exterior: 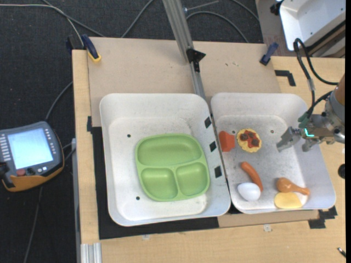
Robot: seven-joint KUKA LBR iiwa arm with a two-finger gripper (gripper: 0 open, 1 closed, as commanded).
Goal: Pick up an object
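Observation:
The right bin holds several toy foods: a red-orange piece, a small round pizza, an orange sausage, a white egg, a drumstick and a yellow piece. My gripper hangs over the right side of this bin, to the right of the pizza and above the drumstick. Its fingers look open, with nothing between them.
The left bin carries a green divided plate. A metal pole slants down to the gap between the bins. A teach pendant lies off the bench at the left.

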